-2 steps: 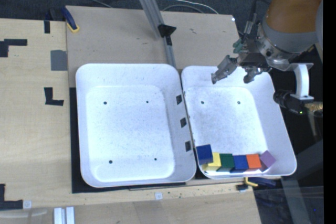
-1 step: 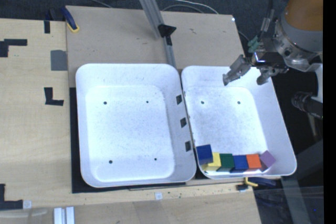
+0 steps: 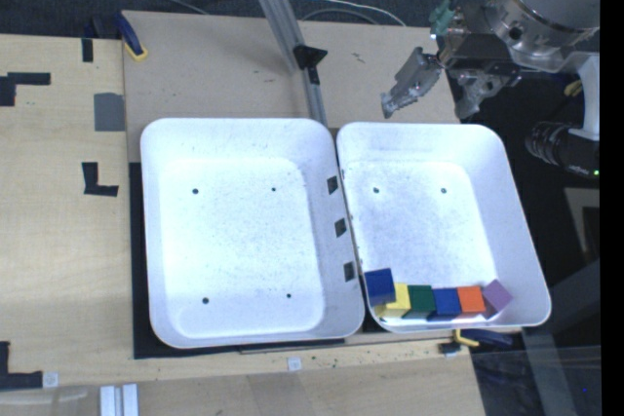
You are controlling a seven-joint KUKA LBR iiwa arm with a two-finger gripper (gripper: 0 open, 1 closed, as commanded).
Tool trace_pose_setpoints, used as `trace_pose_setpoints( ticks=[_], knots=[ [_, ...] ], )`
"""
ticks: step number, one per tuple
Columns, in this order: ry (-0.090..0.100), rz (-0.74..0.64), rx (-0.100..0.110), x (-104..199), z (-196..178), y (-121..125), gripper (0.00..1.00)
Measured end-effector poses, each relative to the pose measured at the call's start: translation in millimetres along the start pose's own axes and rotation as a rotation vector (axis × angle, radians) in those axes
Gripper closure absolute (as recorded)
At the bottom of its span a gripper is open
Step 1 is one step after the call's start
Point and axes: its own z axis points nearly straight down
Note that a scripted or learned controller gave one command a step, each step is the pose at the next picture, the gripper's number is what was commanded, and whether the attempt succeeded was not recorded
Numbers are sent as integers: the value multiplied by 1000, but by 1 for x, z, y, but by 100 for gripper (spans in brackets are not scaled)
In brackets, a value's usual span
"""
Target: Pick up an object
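- Wooden bench [image 3: 214, 73] under a slanted metal post [image 3: 278, 0], dark floor behind; two shallow white bins sit side by side.
- Left bin [image 3: 156, 209] has bare speckled floor.
- Right bin [image 3: 507, 200] keeps its blocks crowded along the near wall: blue block [image 3: 379, 283], yellow block [image 3: 393, 307], green block [image 3: 420, 298], another blue, orange block [image 3: 471, 299], purple block [image 3: 497, 294].
- They look small, light, rigid, likely smooth; the purple end block seems easiest, pinched across flat sides.
- Gripper [image 3: 402, 99] hangs beyond the far rim, holding nothing; whether its fingers are spread I cannot tell.

Even, fairly bright light from overhead; the white bins [image 3: 234, 229] look grainy, shadows are soft, and the whole view is slightly blurred.
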Motion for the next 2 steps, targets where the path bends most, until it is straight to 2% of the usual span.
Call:
trace_pose_setpoints(
  ticks=[1,2],
  knots=[
    [-2,7,5,-1,-26,18,0],
    [-3,13,15,-59,33,-16,0]
  ],
)
